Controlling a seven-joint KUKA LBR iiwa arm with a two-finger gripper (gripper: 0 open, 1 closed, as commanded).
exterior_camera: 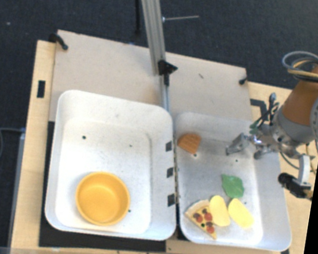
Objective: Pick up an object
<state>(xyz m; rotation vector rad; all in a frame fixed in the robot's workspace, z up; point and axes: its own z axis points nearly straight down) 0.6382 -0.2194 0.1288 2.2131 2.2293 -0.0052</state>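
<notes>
The right bin (269, 190) holds a brown rounded piece (189, 142) near its far left corner, a green flat piece (233, 186) in the middle, two yellow pieces (240, 213) and a pizza slice toy (202, 217) near the front. My gripper (245, 144) hangs over the far part of the right bin, right of the brown piece and above the green one. Nothing shows between its fingers.
The left bin (77, 110) holds a yellow bowl (102, 198) at its front. A metal rail (155, 26) slants from the top down to the gap between the bins. The arm's orange band (303, 102) rises at the right edge.
</notes>
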